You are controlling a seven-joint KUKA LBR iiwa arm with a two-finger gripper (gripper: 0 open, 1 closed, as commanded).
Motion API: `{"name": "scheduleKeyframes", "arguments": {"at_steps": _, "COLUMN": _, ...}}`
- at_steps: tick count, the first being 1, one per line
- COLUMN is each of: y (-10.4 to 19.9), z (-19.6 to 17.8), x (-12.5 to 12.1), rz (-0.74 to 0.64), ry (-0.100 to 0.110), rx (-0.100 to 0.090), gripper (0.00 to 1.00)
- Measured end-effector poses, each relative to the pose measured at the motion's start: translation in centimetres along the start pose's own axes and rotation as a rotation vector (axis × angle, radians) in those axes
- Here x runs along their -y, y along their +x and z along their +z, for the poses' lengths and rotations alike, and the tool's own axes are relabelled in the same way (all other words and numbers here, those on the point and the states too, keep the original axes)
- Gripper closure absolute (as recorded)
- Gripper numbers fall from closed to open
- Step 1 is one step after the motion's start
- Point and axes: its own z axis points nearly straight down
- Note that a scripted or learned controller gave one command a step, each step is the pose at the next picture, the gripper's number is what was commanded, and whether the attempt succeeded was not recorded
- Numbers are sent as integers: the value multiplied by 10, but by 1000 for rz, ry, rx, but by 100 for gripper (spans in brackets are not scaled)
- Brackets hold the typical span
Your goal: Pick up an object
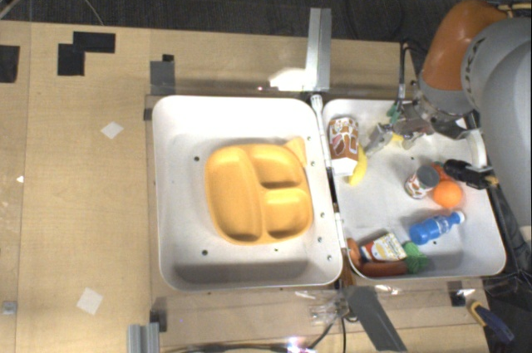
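An orange (447, 193) lies at three o'clock in the right bin (490, 260), touching a small can (420, 182), a blue bottle (434, 228) just below. The gripper (397, 125) hovers at twelve o'clock near a banana (358, 167); finger state cannot be told. Bare floor spans the bin's middle. The left bin (179, 260) holds a yellow tray (258, 192).

Even overhead light, soft shadows, slightly soft focus
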Motion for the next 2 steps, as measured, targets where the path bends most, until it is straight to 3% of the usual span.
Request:
{"name": "scheduleKeyframes", "arguments": {"at_steps": 1, "y": 0, "z": -14, "x": -3, "rz": -8, "ry": -11, "rx": 8, "gripper": 100}}
{"name": "scheduleKeyframes", "arguments": {"at_steps": 2, "y": 62, "z": -93, "x": 1, "rz": -421, "ry": -63, "rx": 18, "gripper": 100}}
